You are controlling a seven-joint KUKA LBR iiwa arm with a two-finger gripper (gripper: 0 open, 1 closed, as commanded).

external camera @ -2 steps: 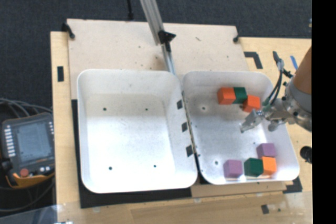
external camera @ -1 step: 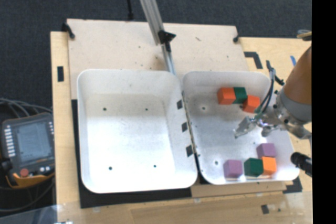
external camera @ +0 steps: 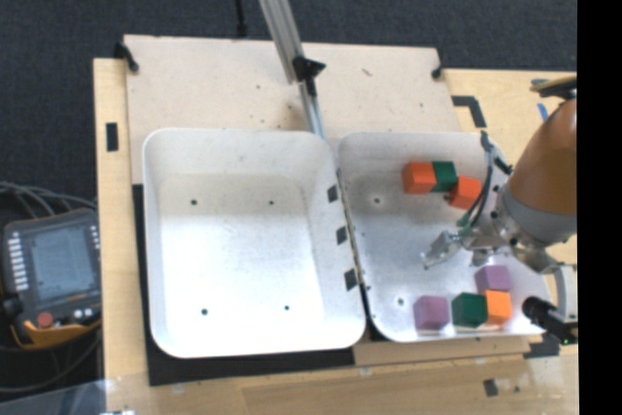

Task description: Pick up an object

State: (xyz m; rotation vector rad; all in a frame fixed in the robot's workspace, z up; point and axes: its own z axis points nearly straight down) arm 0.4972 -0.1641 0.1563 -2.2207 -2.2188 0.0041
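Note:
Several small blocks lie in the right bin. At its far side an orange block, a green block and a second orange block sit close together. Along the near rim are a purple block, a green block, an orange block and another purple block. My gripper hangs over the bin's middle right, between the two groups. It is open with nothing between its fingers. The arm hides part of the bin's right side.
The left bin lies beside the right one, their rims meeting at the centre. A slanted metal pole rises behind the bins. A teach pendant sits off the bench at the left.

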